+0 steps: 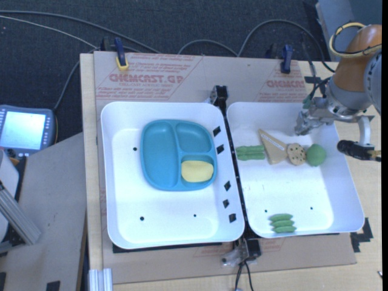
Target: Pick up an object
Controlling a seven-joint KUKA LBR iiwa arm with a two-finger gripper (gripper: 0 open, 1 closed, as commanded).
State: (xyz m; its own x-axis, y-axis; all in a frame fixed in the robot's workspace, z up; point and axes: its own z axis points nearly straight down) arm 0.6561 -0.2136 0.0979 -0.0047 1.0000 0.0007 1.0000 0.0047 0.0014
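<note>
In the right bin [339, 190] lie a green bean-like piece [250, 153], a tan cheese wedge [273, 147], a round tan cracker with dark dots [296, 154], a green ball [316, 155] and a green pea pod [282, 222] near the front rim. My gripper [305, 123] hovers at the bin's back right, just above and behind the cracker and ball, with nothing visibly between its fingers. The left bin [121, 211] holds a blue divided plate [176, 154] with a yellow lump [197, 171] in its lower right compartment.
A black divider with clips [223, 156] runs between the two bins. Blue clamps [121, 59] [285, 58] hold the cardboard at the back. The arm's orange band [356, 50] stands at the right edge. A screen device [24, 130] sits off the bench at left.
</note>
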